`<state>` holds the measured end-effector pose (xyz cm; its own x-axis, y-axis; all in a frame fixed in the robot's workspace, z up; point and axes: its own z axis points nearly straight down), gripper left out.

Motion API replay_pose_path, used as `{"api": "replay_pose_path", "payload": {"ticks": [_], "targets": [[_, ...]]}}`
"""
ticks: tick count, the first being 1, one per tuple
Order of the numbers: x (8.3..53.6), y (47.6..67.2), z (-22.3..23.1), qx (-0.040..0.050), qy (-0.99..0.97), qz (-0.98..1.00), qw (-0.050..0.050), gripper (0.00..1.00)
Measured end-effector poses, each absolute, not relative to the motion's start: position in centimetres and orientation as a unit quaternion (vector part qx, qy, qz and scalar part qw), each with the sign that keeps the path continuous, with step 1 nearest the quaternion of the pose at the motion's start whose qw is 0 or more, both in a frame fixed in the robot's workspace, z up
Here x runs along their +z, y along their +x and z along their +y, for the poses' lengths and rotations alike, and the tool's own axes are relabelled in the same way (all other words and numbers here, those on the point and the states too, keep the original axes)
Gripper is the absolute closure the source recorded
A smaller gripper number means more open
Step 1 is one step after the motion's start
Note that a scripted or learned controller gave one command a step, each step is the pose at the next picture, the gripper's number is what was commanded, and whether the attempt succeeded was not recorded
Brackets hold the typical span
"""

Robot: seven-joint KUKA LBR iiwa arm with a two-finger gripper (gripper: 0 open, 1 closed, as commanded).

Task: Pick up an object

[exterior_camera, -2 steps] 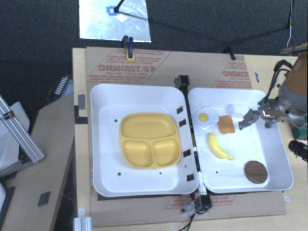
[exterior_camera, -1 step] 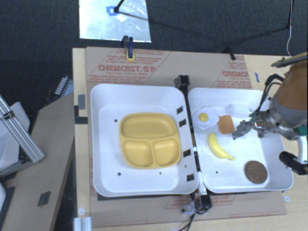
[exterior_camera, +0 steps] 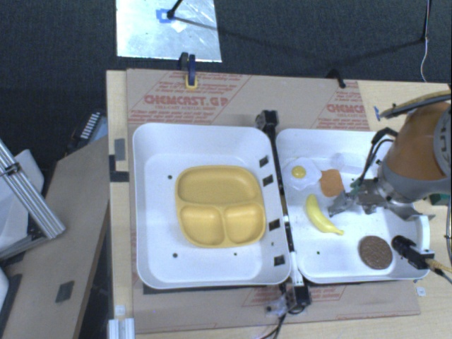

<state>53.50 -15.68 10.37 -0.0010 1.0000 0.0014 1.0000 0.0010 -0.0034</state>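
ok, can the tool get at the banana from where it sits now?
Probably yes. The tool hangs in the right bin just to the right of the banana, with nothing lying over the fruit. The fried egg and the orange piece lie further back, apart from it.

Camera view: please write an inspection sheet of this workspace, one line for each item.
Surface: two white bins side by side, left bin and right bin, on brown board.
Job's things: in the right bin, banana, fried egg toy, orange piece, brown round cookie.
Clutter: yellow divided tray in the left bin.
Grippers: gripper low in the right bin, beside the banana; jaws state unclear.
Cables: thin cable at top right.
Surroundings: shiny sheet on dark floor; metal frame at left.
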Motion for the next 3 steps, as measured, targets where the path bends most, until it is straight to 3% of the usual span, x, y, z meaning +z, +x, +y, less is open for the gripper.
{"api": "replay_pose_path", "payload": {"ticks": [1, 3], "targets": [[11.8, 53.7, -15.8, -0.0006, -0.707, -0.708, -0.002, 1.00], [21.8, 54.8, -16.4, -0.0015, -0.706, -0.709, -0.003, 1.00]]}}
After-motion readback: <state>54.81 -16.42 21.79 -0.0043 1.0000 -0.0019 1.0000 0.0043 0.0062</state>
